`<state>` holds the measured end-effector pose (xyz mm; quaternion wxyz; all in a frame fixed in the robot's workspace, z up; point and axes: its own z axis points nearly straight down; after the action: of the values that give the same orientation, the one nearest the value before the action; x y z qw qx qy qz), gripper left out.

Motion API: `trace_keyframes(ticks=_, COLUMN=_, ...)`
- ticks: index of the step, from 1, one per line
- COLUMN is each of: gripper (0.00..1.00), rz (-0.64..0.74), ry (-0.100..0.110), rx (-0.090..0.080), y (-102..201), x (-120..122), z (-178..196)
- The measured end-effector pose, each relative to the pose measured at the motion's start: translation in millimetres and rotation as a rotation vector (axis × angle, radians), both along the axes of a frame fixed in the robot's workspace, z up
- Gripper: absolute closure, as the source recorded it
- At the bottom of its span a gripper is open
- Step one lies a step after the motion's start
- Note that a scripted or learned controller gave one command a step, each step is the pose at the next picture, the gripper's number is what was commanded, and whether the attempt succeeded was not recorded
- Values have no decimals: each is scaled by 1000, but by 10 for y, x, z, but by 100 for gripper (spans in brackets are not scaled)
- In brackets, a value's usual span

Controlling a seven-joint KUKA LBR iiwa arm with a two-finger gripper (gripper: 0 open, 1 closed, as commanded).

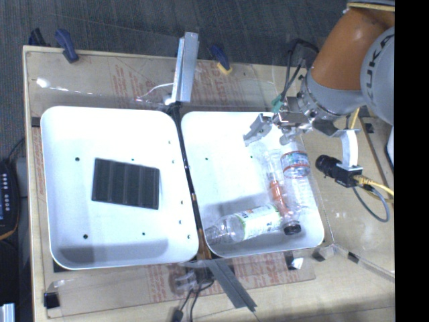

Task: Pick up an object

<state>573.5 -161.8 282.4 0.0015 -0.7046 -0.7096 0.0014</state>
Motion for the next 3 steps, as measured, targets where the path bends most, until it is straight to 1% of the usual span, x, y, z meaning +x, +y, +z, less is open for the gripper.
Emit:
trace_keyframes(ticks=1, gripper=0, rz=28, ry=0, rx=0, y=-494, x=-279, z=-546)
trace_keyframes(ticks=2, gripper=0, rz=185, ry=-3, rx=0, y=-469, x=17, z=-847)
trace_keyframes(ticks=3, gripper=0, rz=197, ry=-5, rx=0, y=-488, x=206, z=-729)
